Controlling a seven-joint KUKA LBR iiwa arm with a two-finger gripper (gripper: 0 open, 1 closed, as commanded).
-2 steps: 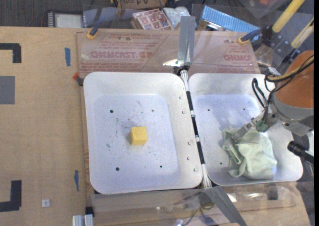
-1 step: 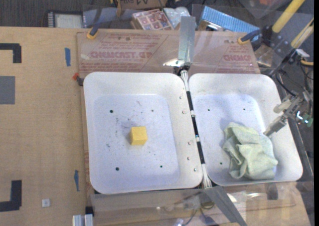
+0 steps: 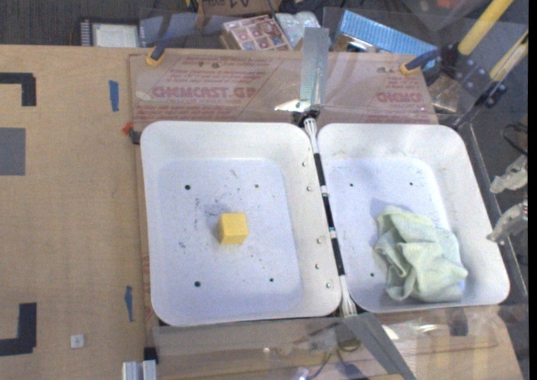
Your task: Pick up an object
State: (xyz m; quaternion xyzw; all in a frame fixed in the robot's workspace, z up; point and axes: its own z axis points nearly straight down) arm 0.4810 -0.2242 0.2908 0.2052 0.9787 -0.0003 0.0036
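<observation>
Two candidates lie ungrasped: block (image 3: 234,228) in the left bin (image 3: 168,152), cloth (image 3: 419,254) in the right bin (image 3: 377,143). The gripper (image 3: 508,202) hovers beside it, fingers apart. Next, I judge, it must centre over one and descend.

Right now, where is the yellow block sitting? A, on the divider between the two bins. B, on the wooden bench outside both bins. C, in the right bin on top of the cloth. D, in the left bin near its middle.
D: the yellow block rests near the middle of the left bin, while the crumpled green cloth lies in the right bin.
</observation>
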